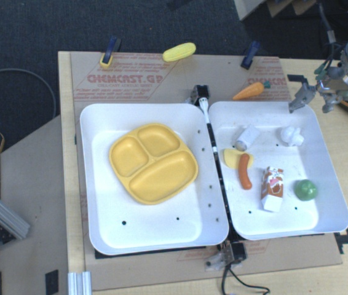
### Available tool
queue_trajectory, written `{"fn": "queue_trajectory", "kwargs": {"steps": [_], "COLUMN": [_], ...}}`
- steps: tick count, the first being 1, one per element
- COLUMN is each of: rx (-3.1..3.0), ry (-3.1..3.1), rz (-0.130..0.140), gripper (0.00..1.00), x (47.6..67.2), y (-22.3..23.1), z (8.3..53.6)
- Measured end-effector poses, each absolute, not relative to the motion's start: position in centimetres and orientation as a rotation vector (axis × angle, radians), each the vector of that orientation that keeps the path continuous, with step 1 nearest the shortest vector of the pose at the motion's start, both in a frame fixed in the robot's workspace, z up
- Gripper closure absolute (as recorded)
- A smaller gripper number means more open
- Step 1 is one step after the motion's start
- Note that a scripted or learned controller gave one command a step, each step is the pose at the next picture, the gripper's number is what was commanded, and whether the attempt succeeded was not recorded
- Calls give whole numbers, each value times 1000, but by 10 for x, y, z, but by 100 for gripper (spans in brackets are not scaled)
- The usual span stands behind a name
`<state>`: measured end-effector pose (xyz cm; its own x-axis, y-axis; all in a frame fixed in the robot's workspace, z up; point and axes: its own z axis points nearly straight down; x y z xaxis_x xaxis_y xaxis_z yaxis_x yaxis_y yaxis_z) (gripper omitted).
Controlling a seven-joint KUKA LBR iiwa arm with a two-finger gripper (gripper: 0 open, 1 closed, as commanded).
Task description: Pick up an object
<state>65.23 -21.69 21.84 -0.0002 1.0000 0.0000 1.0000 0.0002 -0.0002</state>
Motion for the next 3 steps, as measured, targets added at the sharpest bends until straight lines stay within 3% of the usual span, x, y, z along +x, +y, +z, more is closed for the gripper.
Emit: {"fn": "queue_trajectory", "kwargs": {"steps": [1, 2, 3], "rx": [-2219, -2206, -2217], "ry": [-2237, -2213, -2229], "rz": [-14, 15, -8], "gripper": [0, 0, 0], "x": [623, 588, 559], "y": [-140, -88, -34], "z": [341, 108, 196]}}
